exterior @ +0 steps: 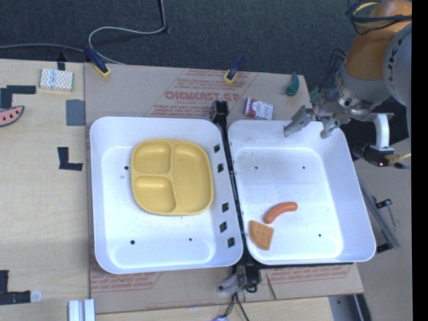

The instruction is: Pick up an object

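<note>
Camera view, yellow tray [172, 176], sausage [279, 211], waffle [261, 235]

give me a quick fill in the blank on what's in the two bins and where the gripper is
1. The yellow divided plate lies in the ____ bin.
2. The sausage and the waffle piece lie in the ____ bin.
3. The gripper, its fingers spread with nothing between them, hangs over the right bin's ____ edge.
4. The plate has ____ compartments.

Missing words: left; right; far; three
</note>
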### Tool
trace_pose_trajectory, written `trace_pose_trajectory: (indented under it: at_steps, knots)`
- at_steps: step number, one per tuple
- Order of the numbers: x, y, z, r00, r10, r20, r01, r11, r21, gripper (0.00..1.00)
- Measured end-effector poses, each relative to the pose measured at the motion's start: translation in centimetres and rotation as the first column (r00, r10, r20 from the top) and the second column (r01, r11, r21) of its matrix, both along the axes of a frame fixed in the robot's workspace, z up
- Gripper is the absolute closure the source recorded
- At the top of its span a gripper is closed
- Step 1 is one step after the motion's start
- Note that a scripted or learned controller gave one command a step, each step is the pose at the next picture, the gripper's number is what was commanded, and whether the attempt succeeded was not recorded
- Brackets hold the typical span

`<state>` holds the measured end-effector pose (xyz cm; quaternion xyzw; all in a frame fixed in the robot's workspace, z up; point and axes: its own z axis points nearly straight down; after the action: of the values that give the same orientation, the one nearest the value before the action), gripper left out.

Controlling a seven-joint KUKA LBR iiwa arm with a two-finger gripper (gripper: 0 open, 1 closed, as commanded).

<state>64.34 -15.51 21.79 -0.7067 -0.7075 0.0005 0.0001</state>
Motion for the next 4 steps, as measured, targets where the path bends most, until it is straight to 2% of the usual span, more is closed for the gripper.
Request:
trace_pose_trajectory:
  at_steps: [1, 2, 3, 4]
  knots:
    - [1.7, 1.0, -12.5, 1.000, 0.001, -0.001, -0.001, 1.000, 0.001, 0.00]
    - [-1.1, 6.1, -13.3, 1.000, 0.001, 0.001, -0.001, 1.000, 0.000, 0.00]
    - [-1.1, 6.0, -12.3, 1.000, 0.001, 0.003, -0.001, 1.000, -0.001, 1.00]
    - [-1.1, 6.0, -12.3, 1.000, 0.001, 0.003, -0.001, 1.000, -0.001, 0.00]
